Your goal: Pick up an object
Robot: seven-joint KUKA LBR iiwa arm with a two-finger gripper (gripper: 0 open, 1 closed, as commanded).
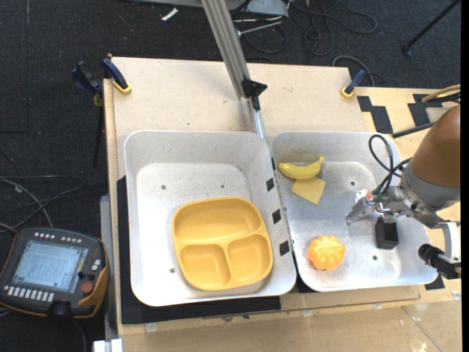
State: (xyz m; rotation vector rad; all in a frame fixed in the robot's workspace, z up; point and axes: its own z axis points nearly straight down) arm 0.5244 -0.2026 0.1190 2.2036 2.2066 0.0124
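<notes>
In the camera view, the hand [375, 218] is seen low over the bare floor of the right-hand shallow white bin [344, 273], at about three o'clock in it; whether its fingers are apart or together cannot be told, and nothing is seen between them. The ridged orange fruit [326, 252] lies near, at about eight o'clock from the hand; the yellow banana [301, 169] and the pale yellow wedge [309, 191] lie at ten o'clock. An empty closure is risked, since no object lies under the hand, and the round fruit could be nudged away. The yellow three-compartment plastic tray [221, 242] sits in the left bin.
</notes>
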